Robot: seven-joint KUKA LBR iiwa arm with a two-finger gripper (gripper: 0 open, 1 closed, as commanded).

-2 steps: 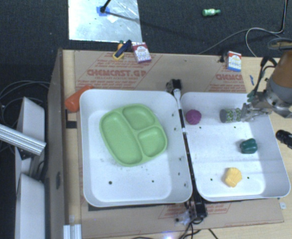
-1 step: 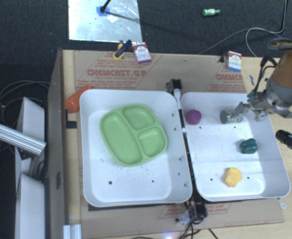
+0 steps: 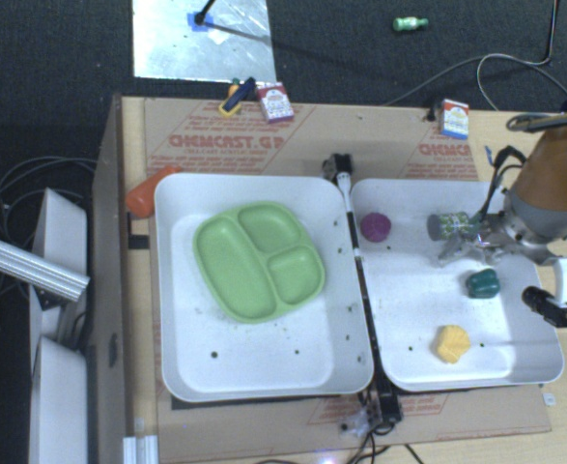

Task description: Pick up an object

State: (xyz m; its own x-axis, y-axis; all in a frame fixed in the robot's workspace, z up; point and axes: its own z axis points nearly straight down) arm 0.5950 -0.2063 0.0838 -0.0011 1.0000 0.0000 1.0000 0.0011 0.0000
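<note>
Your claw (image 3: pixel 464 243) sits low in the right bin (image 3: pixel 399 356), reaching in from the right, and its tips are too blurred against the white floor for you to tell how they stand, so treat nothing as held. Three candidates are close. The greenish can (image 3: pixel 450 225) lies on its side just behind the claw, touching or nearly so. The dark green object (image 3: pixel 482 283) rests just in front of it and a little toward the arm. The purple ball (image 3: pixel 375 226) lies farther out past the tips, near the divider, and the yellow object (image 3: pixel 451 343) is well forward of the claw. Pick one, probably the can, centre the tips across its narrow width, and go down squarely so it does not roll off. The green tray (image 3: pixel 257 259) in the left bin (image 3: pixel 182 356) is too far to bother with
</note>
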